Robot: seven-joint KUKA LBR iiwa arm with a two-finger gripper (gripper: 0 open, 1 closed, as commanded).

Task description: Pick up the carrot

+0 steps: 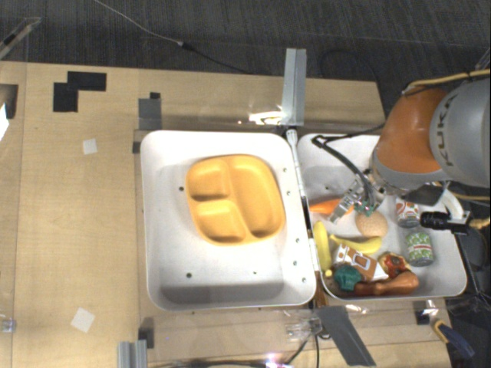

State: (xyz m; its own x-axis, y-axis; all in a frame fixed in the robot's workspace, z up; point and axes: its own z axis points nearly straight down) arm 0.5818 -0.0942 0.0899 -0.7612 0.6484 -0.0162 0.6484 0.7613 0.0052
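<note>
Carrot [325, 206] hemmed by banana [359, 243]

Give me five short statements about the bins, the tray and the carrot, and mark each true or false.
1. The yellow tray lies in the left bin. True.
2. The carrot lies on the tray. False: it is in the right bin, near its left wall.
3. The gripper is over the right bin. True.
4. The banana is in the left bin. False: it is in the right bin.
5. The tray has compartments. True.
</note>
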